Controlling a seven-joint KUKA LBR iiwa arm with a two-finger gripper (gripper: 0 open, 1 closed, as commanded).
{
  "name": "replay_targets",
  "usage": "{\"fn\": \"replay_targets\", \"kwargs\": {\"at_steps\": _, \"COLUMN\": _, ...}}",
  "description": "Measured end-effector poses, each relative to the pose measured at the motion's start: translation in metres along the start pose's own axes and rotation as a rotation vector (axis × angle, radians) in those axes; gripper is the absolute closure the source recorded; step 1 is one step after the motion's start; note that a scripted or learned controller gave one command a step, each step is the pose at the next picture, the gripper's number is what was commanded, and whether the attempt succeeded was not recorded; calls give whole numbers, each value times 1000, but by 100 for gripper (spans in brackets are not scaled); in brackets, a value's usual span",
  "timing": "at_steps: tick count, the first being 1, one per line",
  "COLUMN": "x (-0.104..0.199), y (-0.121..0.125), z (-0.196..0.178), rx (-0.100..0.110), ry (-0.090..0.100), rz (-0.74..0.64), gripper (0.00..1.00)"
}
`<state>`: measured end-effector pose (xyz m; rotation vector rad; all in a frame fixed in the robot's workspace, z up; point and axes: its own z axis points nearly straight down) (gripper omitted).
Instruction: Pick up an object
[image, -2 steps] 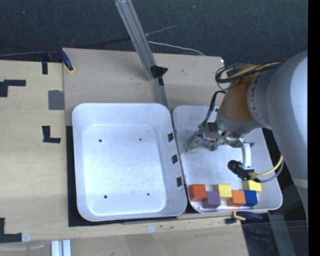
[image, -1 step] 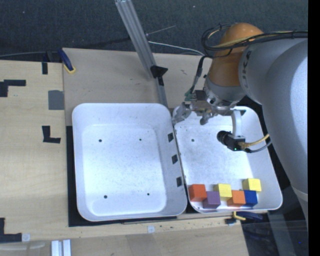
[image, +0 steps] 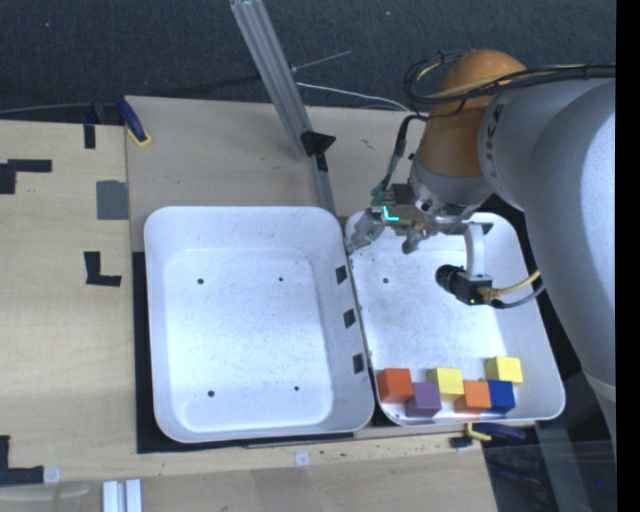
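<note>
Several small blocks lie along the near edge of the right bin (image: 535, 330): an orange block (image: 396, 383), a purple block (image: 427, 398), a yellow block (image: 449, 380), a second orange block (image: 476, 395), a blue block (image: 502, 397) and another yellow block (image: 507, 369). My gripper (image: 387, 235) hangs over the far left corner of the right bin, well away from the blocks. It is open, and nothing sits between its fingers.
The left bin (image: 160, 300) stands beside the right one, and their rims meet in the middle. A slanted metal pole (image: 285, 90) rises behind the bins. The bulky grey arm (image: 570, 190) covers the right bin's far right side.
</note>
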<state>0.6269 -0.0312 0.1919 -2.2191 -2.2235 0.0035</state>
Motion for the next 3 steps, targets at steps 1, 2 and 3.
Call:
{"fn": "replay_targets", "kwargs": {"at_steps": 1, "x": 0, "y": 0, "z": 0, "rx": 0, "ry": 0, "rz": 0, "gripper": 0}}
{"fn": "replay_targets", "kwargs": {"at_steps": 2, "x": -58, "y": -34, "z": 0, "rx": 2, "ry": -2, "rz": 8, "gripper": 0}}
{"fn": "replay_targets", "kwargs": {"at_steps": 3, "x": -54, "y": -32, "z": 0, "rx": 0, "ry": 1, "rz": 2, "gripper": 0}}
